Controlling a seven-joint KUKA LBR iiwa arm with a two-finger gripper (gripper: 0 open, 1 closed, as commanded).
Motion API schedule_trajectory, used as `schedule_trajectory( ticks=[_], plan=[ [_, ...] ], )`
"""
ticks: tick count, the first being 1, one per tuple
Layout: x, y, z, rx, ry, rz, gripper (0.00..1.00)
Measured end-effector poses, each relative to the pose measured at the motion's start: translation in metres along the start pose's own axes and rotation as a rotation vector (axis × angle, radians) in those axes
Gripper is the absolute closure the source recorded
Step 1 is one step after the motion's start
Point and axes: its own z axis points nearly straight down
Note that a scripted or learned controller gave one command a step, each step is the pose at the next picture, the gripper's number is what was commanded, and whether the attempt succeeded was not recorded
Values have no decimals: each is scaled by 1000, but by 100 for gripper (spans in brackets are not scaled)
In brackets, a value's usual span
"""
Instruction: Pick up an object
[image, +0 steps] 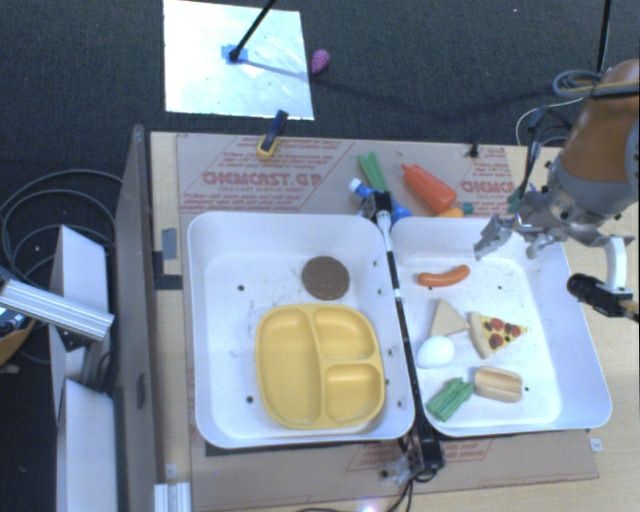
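So the gripper (512, 236) is hanging over the top edge of the right bin (575, 345), fingers spread with nothing between them, arm (603, 140) coming in from 2 o'clock. The sausage (443, 276) sits just off it at 8 o'clock, with the pizza slice (497, 332) and egg (435, 351) further down. The left bin (225, 255) has a yellow tray (320, 365) and a brown disc (326, 277), all on a cardboard sheet (300, 175) over dark carpet (70, 90).

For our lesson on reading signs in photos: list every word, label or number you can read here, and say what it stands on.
"CHEMCAST GP", red print on the brown board behind the left bin.
The same red print shows again on the board near its right end, but is cut off and too blurred to read.
Smaller red lines under the print: too small to read.
The toy foods and the yellow tray bear no text.
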Motion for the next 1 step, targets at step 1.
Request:
schedule_trajectory(
  ticks=[1],
  plan=[
    [13,41,119,5,2,-3,0]
  ],
)
